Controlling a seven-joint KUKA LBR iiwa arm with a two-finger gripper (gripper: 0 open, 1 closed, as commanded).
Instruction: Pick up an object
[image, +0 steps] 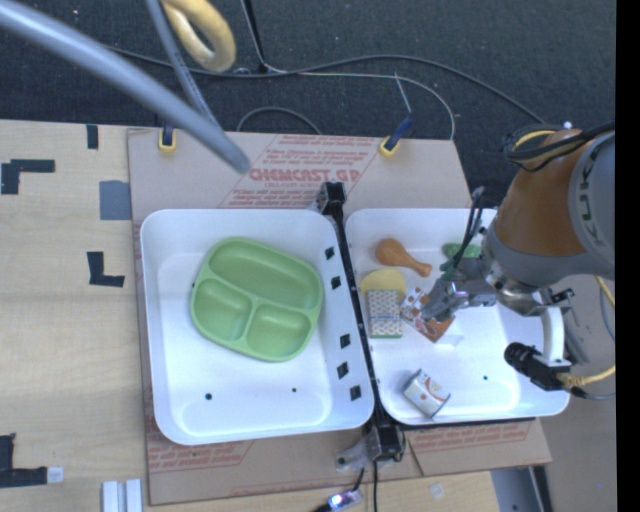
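Gripper (437, 305): low in right bin (500, 395), over a small red-and-white object (428, 322).
Fingers: state impossible to tell; hidden in clutter.
Red-and-white object: mid right bin, just right of sponge (384, 303), directly under fingers; contact unclear.
Handling: likely light, small, maybe crinkly; best pinched across narrow sides.
Neighbours: orange drumstick toy (401, 256) above, small can (426, 392) below, well apart.
Left bin (165, 300): green divided plate (258, 298).
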